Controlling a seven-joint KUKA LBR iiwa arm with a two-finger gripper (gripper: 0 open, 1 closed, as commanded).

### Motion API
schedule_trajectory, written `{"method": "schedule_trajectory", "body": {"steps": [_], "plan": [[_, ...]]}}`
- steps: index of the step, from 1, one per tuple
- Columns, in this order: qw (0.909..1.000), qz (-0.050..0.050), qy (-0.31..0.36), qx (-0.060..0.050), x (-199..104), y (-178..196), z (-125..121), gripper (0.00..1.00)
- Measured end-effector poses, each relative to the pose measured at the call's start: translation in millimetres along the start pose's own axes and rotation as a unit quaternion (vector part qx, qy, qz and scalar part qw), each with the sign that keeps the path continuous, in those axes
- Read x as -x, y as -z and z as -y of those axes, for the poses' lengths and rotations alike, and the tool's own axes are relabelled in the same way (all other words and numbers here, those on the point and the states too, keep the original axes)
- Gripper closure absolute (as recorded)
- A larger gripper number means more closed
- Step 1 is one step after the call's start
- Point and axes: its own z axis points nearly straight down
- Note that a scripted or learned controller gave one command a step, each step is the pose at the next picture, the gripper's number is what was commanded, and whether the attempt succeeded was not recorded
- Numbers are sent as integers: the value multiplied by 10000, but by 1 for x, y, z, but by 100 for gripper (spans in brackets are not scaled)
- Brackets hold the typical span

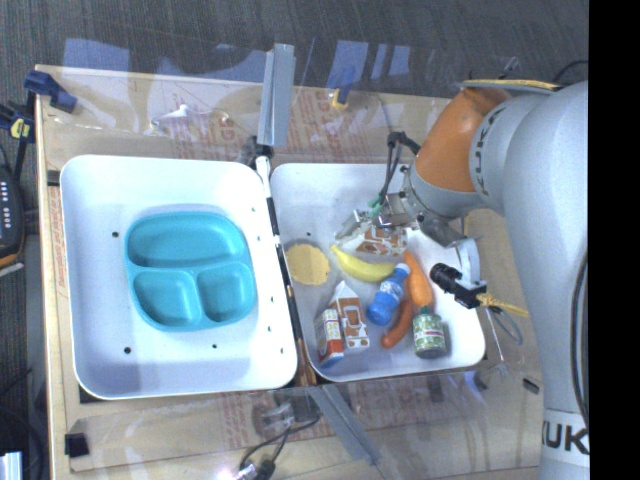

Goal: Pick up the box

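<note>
The gripper (385,213) sits low over the far side of the right bin (300,193), while the box (351,324) stands at the near side, toward the bin's front, beside the can (331,336).

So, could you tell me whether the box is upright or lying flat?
Lying flat: the box shows its broad printed face, in the right bin.

You can't read the gripper (392,211); the arm (520,168) hides its fingers and runs off at 3 o'clock.
</note>
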Motion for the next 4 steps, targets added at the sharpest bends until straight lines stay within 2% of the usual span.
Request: {"method": "schedule_trajectory", "body": {"steps": [2,3,4], "plan": [[9999,-32,-140,12,5,0,1,0],[10000,-49,18,-42,13,-2,-32,0],[9934,-15,1147,11,-3,0,10,0]]}}
